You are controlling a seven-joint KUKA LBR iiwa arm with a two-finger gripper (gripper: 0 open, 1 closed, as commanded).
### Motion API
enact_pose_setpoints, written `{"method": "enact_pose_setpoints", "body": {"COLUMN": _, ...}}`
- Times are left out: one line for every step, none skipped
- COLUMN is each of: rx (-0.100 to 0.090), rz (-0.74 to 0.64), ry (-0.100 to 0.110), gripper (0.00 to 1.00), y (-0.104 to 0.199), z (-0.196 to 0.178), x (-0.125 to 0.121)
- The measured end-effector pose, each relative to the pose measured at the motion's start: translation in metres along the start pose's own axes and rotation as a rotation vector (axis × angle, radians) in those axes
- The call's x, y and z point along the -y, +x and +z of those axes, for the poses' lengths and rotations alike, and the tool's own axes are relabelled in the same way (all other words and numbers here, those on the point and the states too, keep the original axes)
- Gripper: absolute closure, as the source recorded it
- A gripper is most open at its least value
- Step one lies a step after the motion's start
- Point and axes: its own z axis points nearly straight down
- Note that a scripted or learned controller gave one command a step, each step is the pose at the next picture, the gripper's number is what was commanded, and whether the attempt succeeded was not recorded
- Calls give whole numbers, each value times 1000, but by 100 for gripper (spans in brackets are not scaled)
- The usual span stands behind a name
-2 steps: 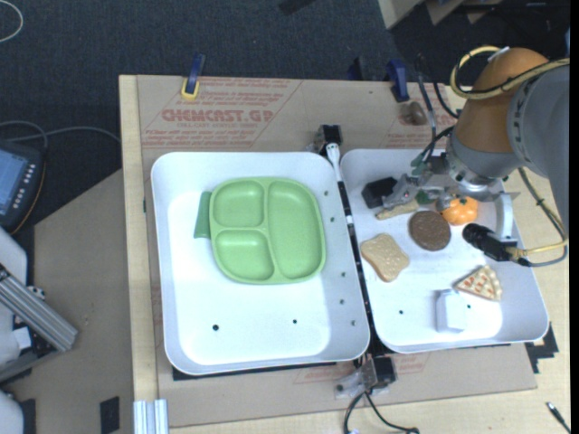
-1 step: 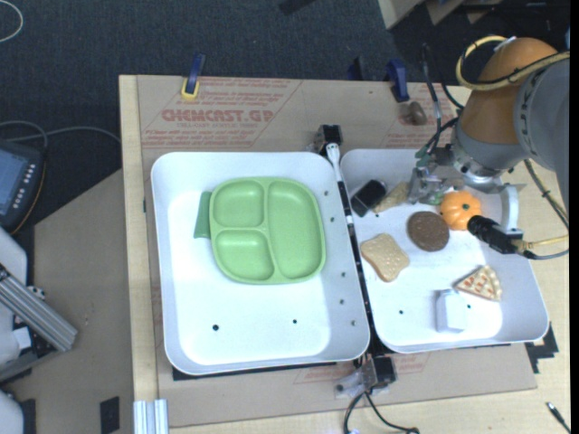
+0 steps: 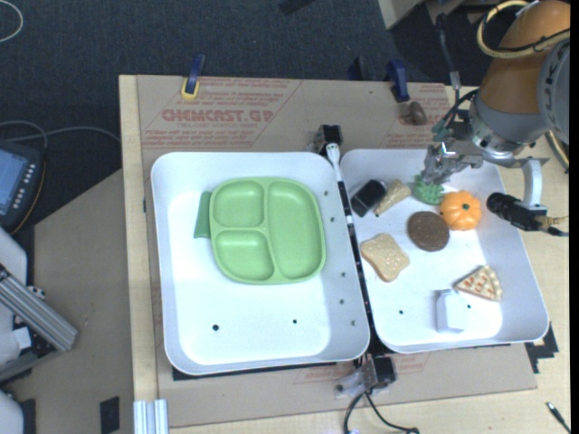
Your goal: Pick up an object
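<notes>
my gripper (image 3: 441, 163) hangs over the right bin (image 3: 520, 319) at about 1 o'clock of that bin, right above a small green leafy piece (image 3: 427, 190). whether anything sits between the tips i cannot tell; the wrist hides the view there.

likely target, my judgement: the green leafy piece, since it lies directly under me. it touches or nearly touches the orange pumpkin (image 3: 461, 211) at its 4 o'clock, and a tan wedge (image 3: 391, 195) lies just beside it at 9 o'clock.

doing it well: come straight down, centre on the green piece, keep clear of the pumpkin so it does not get shoved. the green thing looks low and ragged-edged, so a deep, close-to-floor grasp seems needed. bin floor looks smooth and glossy; a glancing touch may slide the piece.

other contents, right bin:
- black block (image 3: 367, 196), matte, boxy, at 11 o'clock of the bin
- brown round disc (image 3: 428, 231), flat, cookie-like, near centre
- toast slice (image 3: 386, 257), tan, speckled, flat
- pizza wedge (image 3: 479, 284), triangular, at 4 o'clock
- white block (image 3: 450, 312), low contrast on the white floor, at 5 o'clock

left bin (image 3: 181, 333): pale green divided tray (image 3: 268, 230), three compartments, rounded corners, smooth plastic look.
</notes>
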Motion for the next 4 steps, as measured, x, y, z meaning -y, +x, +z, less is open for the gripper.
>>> {"method": "enact_pose_setpoints", "body": {"rx": 0, "rz": 0, "ry": 0, "gripper": 100, "y": 0, "z": -55, "x": -2}}
{"method": "enact_pose_setpoints", "body": {"rx": -5, "rz": -5, "ry": 11, "gripper": 100, "y": 56, "z": -47, "x": -2}}
{"method": "enact_pose_setpoints", "body": {"rx": -5, "rz": -4, "ry": 13, "gripper": 100, "y": 107, "z": -41, "x": 6}}
{"method": "enact_pose_setpoints", "body": {"rx": -6, "rz": -6, "ry": 12, "gripper": 100, "y": 162, "z": -52, "x": 30}}
